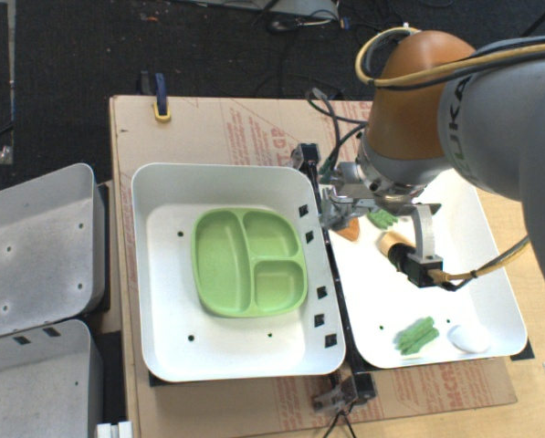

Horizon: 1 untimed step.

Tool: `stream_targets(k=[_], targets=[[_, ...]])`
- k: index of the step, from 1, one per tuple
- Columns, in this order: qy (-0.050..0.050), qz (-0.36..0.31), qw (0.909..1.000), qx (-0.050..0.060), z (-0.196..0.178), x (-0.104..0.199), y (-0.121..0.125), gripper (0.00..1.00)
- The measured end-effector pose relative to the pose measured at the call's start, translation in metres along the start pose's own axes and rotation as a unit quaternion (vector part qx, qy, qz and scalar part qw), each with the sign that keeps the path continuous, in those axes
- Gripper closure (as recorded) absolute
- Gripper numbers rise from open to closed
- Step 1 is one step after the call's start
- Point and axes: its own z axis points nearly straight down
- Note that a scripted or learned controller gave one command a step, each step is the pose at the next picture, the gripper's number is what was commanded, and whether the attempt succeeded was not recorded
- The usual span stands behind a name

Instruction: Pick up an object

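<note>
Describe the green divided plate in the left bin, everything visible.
The green divided plate is pale lime, plastic-looking, a rounded rectangle with three compartments: one long section on its left, two smaller ones on its right. It lies flat and upright, slightly rotated, near the middle of the left white bin. All its compartments look bare, and only the bin floor touches it.

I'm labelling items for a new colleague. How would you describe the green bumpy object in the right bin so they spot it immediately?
Start at the right bin, the one without the green divided plate. Look along its near edge: the green bumpy object lies there, just left of a small white object. It is the bin's knobbly bright green piece, far from the arm.
</note>
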Motion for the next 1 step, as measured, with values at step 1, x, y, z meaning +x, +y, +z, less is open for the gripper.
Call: stream_targets(k=[1], targets=[[0.000,0.000,1.0000,0.000,0.0113,0.0485,-0.0187,1.00]])
